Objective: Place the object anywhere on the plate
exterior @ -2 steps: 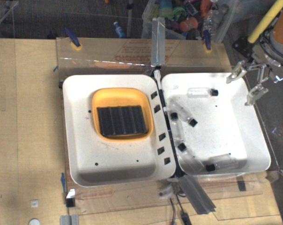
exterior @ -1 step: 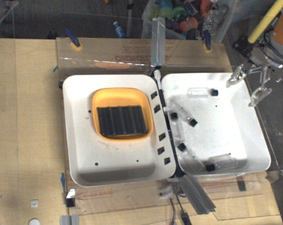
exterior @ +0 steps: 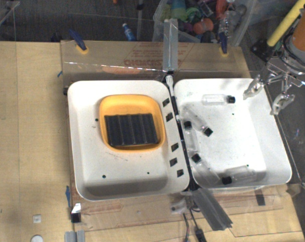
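Gripper (exterior: 266, 96) hung at the back right corner of the right bin (exterior: 273, 158), above its rim, with its two metal fingers (exterior: 252, 88) spread apart and nothing between them, so it carried nothing. Below and to its left, on that bin's floor, lay several clear vials (exterior: 215, 99) with black caps, scattered well apart from one another, one near the back wall and others toward the front edge. Across the divider, in the left bin (exterior: 87, 173), sat the plate (exterior: 108, 107), a yellow dish with rounded corners placed a little back of the bin's middle. The block (exterior: 131, 130) lay flat inside it, wholly within the rim and near its front side, well apart from the gripper. Judged from this, the task looked finished, if the block was indeed the object meant: it rested on the plate and the gripper was free of it, leaving nothing more than the arm clearing away. Were a vial the intended object instead, the pick had not begun. The block was dark, nearly black, a low rectangle with rounded edges and parallel ridges running front to back across its top; it seemed stable where it lay, with no part overhanging the plate.
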Robot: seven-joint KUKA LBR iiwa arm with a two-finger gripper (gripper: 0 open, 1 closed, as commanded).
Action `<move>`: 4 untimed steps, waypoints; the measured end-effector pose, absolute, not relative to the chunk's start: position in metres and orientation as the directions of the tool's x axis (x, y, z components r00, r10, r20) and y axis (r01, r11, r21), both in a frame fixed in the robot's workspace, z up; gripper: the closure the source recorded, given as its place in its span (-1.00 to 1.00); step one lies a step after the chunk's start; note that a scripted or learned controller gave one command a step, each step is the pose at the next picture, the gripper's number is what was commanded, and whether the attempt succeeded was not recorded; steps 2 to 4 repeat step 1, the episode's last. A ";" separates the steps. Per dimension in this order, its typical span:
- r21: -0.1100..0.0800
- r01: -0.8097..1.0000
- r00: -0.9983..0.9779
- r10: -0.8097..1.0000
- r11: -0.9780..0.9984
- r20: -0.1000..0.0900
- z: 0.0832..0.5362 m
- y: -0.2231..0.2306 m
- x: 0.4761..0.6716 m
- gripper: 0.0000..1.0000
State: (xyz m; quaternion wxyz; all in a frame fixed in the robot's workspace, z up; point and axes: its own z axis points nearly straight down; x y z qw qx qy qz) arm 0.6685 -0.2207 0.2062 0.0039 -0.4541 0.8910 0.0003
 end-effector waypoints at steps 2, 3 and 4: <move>-0.007 -0.980 -0.201 -0.980 0.201 -0.006 0.206 -0.215 0.669 -1.00; -0.007 -0.980 -0.201 -0.980 0.201 -0.006 0.206 -0.215 0.669 -1.00; -0.007 -0.980 -0.201 -0.980 0.201 -0.006 0.206 -0.215 0.669 -1.00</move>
